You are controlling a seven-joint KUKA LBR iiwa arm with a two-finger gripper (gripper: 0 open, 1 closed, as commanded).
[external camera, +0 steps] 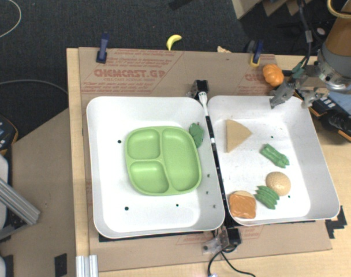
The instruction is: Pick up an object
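Gripper [282, 97] hovers over far-right corner of right bin [314, 154]; nothing between fingers, open or clenched: cannot tell. Orange ball [272, 74] just beyond gripper, outside bin. Tan wedge [236, 135] nearest below-left. Green piece [275, 155], beige ball [277, 183], possibly bread slice [242, 205] farther toward near edge. Green divided plate [163, 160] in left bin [106, 154], well apart.

1. Robotics lab bench: cardboard sheet [164, 68] clamped by blue clamps [103, 47] at 12 o'clock.
2. Loose cables [8, 16] on dark carpet, 10 o'clock.
3. Aluminium extrusion [14, 203] at 8 o'clock.
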